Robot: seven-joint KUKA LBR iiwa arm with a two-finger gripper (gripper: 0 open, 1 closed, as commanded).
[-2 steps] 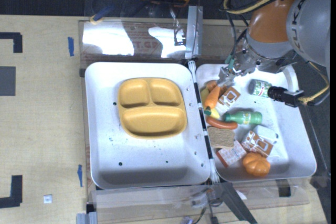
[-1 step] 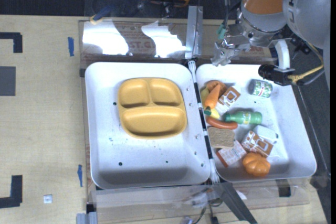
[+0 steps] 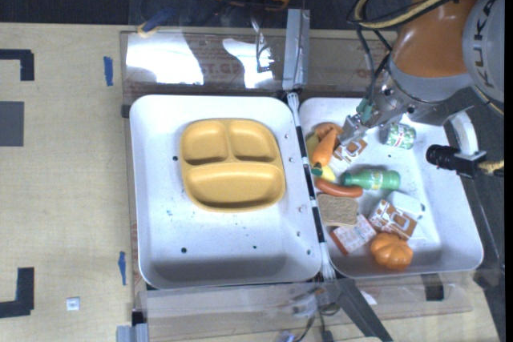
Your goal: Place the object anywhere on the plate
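Your gripper [image 3: 353,132] sits low in the right bin [image 3: 449,244], over a small carton beside the carrot [image 3: 324,145]; you cannot tell from here whether it grips anything. Near it lie a green bottle [image 3: 373,179], hot dog [image 3: 338,189] and orange pumpkin [image 3: 391,251]. The yellow divided plate [image 3: 232,162] rests in the left bin [image 3: 152,196].

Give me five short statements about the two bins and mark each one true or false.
1. The yellow divided plate lies in the left bin. True.
2. The green bottle rests on the plate. False: it lies in the right bin.
3. The gripper is over the right bin. True.
4. The small orange pumpkin sits at the right bin's far edge. False: it is near the front edge.
5. The plate has three compartments. True.
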